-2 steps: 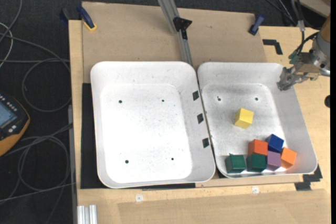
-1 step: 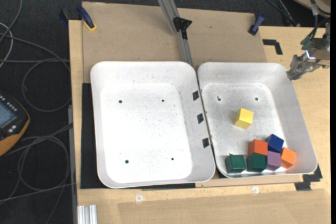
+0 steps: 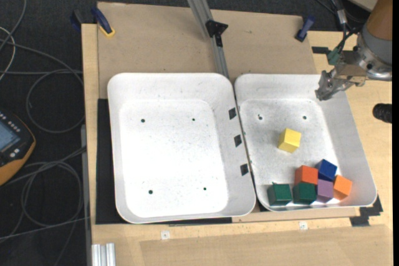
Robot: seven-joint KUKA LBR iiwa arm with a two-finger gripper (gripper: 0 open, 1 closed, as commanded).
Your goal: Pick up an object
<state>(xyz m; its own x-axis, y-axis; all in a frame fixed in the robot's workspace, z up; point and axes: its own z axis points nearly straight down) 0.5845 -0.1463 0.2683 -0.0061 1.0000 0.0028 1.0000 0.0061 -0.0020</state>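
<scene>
**Blocks wait in the right bin**

The gripper (image 3: 326,91) hangs over the right bin's (image 3: 349,128) far edge; I cannot tell its grip. The yellow block (image 3: 289,140) sits alone mid-bin, easiest to grab. Other blocks (image 3: 310,185) crowd the near corner.

Open floor surrounds the yellow block (image 3: 289,140); the others (image 3: 308,185) crowd one corner.
</scene>
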